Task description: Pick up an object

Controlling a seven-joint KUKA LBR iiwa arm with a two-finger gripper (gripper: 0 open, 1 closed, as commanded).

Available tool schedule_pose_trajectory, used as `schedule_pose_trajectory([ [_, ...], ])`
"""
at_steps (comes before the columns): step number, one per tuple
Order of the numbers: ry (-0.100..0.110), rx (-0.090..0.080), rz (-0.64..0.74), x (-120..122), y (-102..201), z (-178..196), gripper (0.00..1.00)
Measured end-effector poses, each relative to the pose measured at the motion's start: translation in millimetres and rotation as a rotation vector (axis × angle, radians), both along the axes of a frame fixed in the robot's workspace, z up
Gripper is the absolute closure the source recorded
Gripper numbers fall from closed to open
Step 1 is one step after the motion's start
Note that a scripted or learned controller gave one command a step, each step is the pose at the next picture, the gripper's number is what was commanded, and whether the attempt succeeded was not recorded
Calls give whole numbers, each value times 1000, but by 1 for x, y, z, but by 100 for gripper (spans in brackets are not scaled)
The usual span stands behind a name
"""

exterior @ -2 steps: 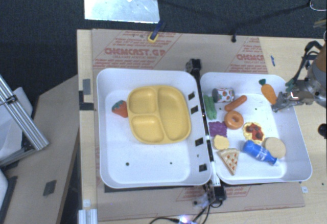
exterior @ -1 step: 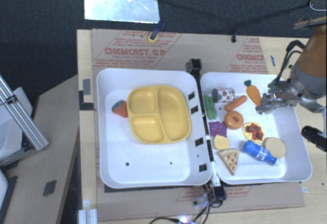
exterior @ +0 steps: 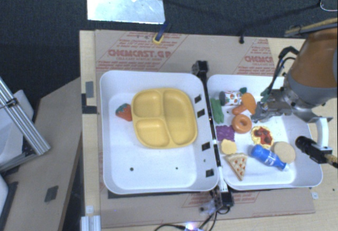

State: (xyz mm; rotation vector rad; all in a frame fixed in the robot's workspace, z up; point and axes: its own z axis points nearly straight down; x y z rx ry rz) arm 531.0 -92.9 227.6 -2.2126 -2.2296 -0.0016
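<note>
A grey arm (exterior: 311,93) with an orange band is reaching in from the right, with its gripper (exterior: 261,113) hanging just to the right of an orange doughnut (exterior: 242,123) in the right bin (exterior: 264,184). Whether the gripper is apart or together cannot be told, and nothing is seen clamped in it.

Room is running tight around the doughnut. The wall shared by the two bins is standing near its left, and toys are crowding it on every other side. The widest bare floor is lying well to the doughnut's left, in the near half of the left bin (exterior: 158,169).

The doughnut is showing as a small orange ring, lying flat on the white floor. Just behind it are sitting a small printed can (exterior: 230,98) and an orange piece (exterior: 247,102), with a green piece (exterior: 216,108) to its back left. A purple piece (exterior: 225,132) is touching its near left, and a yellow wedge (exterior: 228,146) and a pizza slice (exterior: 237,164) are lying nearer the camera. To its near right are resting a red-and-yellow disc (exterior: 261,134), a blue bottle (exterior: 266,156) on its side, and a tan round (exterior: 284,151).

Far to the doughnut's left, the left bin is holding a yellow divided plate (exterior: 161,118) and a strawberry (exterior: 124,112) beside the plate's far edge.
</note>
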Motion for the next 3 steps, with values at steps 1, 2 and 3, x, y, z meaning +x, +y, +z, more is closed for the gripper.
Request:
schedule_pose_trajectory([
  [1, 0, 0, -1, -22, 29, -9, 100],
  [2, -1, -1, -2, -14, 34, 1, 100],
  [3, 0, -1, -6, -13, 32, -10, 100],
])
